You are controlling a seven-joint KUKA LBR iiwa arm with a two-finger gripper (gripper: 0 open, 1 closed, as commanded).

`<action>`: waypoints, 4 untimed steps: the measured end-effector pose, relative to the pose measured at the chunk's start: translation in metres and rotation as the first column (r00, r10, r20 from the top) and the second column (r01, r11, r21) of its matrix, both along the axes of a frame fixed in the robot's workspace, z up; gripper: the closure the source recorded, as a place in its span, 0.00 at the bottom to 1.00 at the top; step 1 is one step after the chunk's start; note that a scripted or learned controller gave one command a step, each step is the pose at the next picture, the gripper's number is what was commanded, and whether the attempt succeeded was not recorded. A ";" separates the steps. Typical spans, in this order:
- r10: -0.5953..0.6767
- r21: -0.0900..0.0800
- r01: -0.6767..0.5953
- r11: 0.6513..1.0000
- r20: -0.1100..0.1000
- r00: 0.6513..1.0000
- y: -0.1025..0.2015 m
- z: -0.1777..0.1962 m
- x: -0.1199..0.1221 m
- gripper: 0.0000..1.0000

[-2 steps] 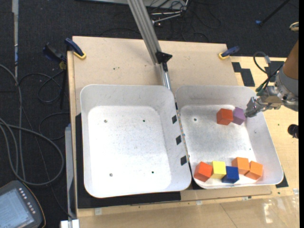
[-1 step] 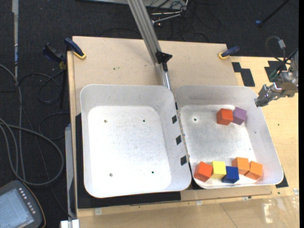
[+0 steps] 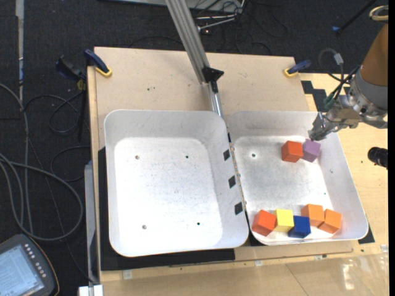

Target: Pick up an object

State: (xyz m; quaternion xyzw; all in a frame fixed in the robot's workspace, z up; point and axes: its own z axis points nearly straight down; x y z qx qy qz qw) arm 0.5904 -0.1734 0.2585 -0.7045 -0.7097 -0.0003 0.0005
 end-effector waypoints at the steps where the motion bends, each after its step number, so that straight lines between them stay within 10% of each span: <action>1: 0.001 0.001 -0.001 1.000 -0.001 1.000 0.053 -0.007 -0.006 1.00; 4: 0.001 0.000 -0.001 1.000 0.000 1.000 0.222 -0.035 0.002 1.00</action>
